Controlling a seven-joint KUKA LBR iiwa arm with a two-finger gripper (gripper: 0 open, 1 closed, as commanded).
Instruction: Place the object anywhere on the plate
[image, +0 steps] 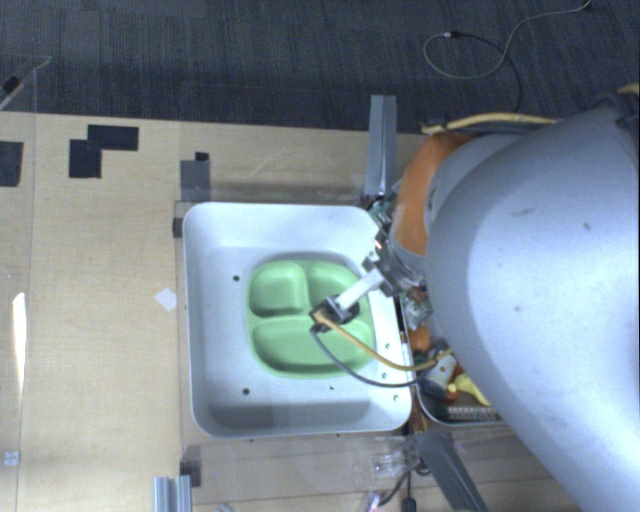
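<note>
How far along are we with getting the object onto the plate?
Nothing looks done: the visible sections of the green divided plastic plate in the left shallow white bin look bare. In hand: the gripper hangs over the plate's right edge; whether it carries anything I cannot tell. Left: setting the object on the plate.

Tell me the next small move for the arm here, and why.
Probably shift the gripper a little toward the view's left, further over the green divided plastic plate in the shallow white bin. It hangs at the plate's right edge, near the bin's right wall, so a release here might miss. The big grey arm hides whether anything is held.
</note>
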